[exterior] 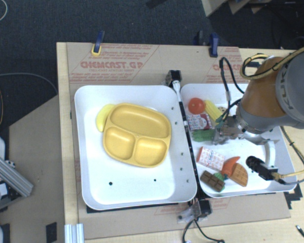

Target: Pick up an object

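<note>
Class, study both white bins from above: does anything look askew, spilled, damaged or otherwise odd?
Nothing looks spilled or broken. The yellow divided tray lies at a slant in the left bin, partly covering a yellow piece at its upper left edge. In the right bin, small toy foods lie loosely scattered near the gripper.

We saw a thick grey arm (294,92) with a broad orange band (261,92) above the wrist — both smooth and rounded. Black and yellow cables looped over its top, and the end effector (224,131) looked metallic grey — details blurred.
</note>
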You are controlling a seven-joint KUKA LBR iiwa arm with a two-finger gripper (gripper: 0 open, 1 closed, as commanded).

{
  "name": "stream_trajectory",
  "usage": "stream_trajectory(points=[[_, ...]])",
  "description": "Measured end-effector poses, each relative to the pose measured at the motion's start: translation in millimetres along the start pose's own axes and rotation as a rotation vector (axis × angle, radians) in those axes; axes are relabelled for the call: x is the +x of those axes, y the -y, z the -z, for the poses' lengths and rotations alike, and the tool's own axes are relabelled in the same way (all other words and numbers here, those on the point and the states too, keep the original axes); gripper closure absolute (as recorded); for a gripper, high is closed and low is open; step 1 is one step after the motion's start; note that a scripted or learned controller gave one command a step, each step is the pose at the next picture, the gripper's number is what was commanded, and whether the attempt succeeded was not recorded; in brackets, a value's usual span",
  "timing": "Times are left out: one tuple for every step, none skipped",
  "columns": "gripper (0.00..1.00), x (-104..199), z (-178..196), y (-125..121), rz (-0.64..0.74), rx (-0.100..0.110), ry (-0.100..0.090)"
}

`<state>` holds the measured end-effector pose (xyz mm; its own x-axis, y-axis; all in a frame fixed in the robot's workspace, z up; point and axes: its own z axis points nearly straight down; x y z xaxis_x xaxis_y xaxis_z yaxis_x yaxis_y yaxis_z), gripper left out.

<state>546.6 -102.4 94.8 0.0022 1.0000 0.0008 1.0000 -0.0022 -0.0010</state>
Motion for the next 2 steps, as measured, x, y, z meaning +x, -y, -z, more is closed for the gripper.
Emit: stream_trajectory(points=[[1.00, -1.4, 63.3, -4.9, 0.003, -0.008, 0.003], [1.00, -2.3, 105.6, -2.9, 0.003, -0.005, 0.002]])
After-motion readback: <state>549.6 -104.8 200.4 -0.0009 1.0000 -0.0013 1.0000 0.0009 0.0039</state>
